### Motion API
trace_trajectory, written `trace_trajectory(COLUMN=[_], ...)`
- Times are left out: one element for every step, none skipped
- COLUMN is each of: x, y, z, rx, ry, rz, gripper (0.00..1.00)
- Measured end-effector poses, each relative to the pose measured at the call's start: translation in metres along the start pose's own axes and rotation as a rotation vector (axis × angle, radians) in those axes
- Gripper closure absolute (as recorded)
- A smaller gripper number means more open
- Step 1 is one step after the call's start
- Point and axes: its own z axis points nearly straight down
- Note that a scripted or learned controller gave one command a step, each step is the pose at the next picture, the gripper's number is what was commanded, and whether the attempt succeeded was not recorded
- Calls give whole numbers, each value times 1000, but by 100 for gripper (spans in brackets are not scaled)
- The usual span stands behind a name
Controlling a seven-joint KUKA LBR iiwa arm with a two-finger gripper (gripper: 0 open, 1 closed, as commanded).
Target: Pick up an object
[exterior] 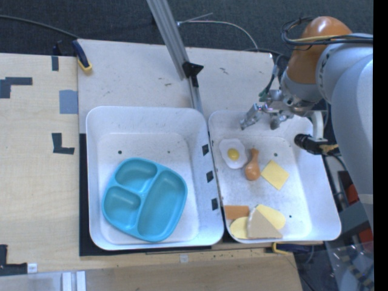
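White plastic is most of what I see from the overhead camera: two shallow bins side by side on the worktop (139, 71). The left bin (97, 162) holds a blue divided plate (144, 197) towards its near-left corner. The right bin (315, 211) carries the toy food: a fried egg (232, 154) near the dividing wall, a brown drumstick (252, 165) just beside it, a yellow cheese square (275, 175) a little to the right. At the bin's near edge lie an orange-brown block (236, 211), a pale yellow piece (240, 227) and a tan wedge (264, 222) bunched together. My hand (262, 117) hangs over the far rim of the right bin, apart from every item, with its two fingers spread and nothing between them. The grey arm (345, 71) comes in from the right.
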Motion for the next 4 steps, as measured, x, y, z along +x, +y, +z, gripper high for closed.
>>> trace_trajectory(x=[-34, -43, -42, -57], y=[-114, -90, -89, -70], z=[-169, -93, -107, -49], rx=[-15, -2, -8, -3], ry=[-3, 0, 1, 0], rz=[3, 2, 0, 2], gripper=[0, 0, 100, 100])
